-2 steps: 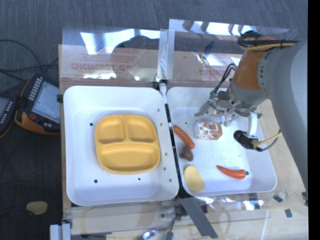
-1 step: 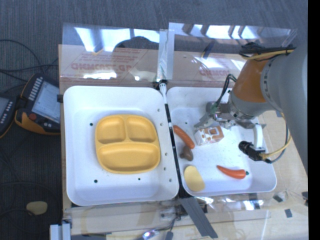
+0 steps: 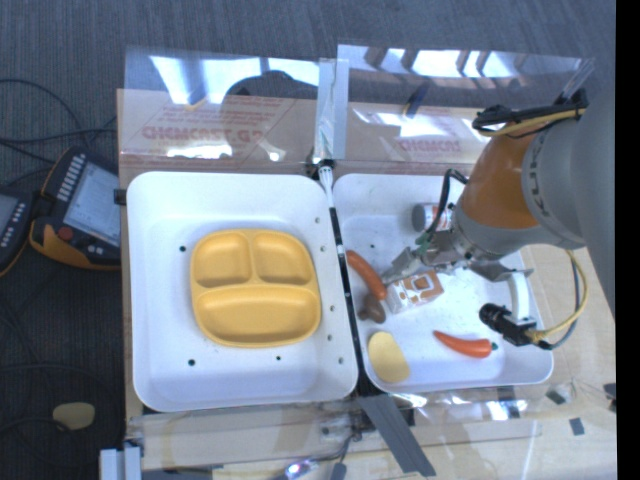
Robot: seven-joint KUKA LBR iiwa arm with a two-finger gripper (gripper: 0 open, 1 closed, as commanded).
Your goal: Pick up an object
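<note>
Bins [image 3: 150,368] sit on bench above dark grey carpet [image 3: 200,8].

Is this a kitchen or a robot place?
Probably a robot lab, not a kitchen. A grey robot arm reaches over white bins of toy food, a handheld controller lies on carpet, and cables trail around.

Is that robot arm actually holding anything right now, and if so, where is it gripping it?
It cannot be told. The gripper hangs low in the right bin, right over a small orange-and-white packet, but the wrist hides any grip.
</note>
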